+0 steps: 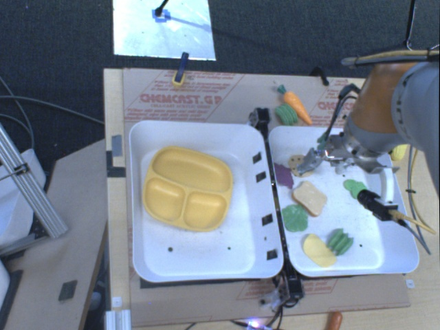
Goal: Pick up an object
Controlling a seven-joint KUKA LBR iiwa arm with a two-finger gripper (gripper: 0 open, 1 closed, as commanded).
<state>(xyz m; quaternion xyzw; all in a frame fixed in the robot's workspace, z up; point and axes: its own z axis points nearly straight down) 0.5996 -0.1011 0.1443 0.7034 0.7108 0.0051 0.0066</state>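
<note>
From my seat, the gripper (311, 162) sits low over the upper left part of the right bin (395, 243), its metal tip reaching left from the grey wrist. I cannot tell how its tip is set; the parts blur together at this slant. Just below and left of the tip lies a small round cracker (296, 161), pale with dark dots, partly covered by the tip. Touching the bin's left wall is a purple piece (282, 175), long axis running up and down the view, its shape hard to make out.

Farther down lies a toy bread slice (310, 199), tan with a lighter face, its long axis running from upper left to lower right. Below it is a flat green leaf piece (295, 218), then a yellow rounded piece (319, 250) touching a ribbed green piece (339, 240). A light green piece (355, 188) lies right of the bread, partly hidden by a black cable fitting.

Outside the bin, on the cardboard above, a toy carrot (296, 104) points down and right, beside a green ribbed item (287, 115).

The left bin (148, 253) bears a yellow divided tray (187, 188).
</note>
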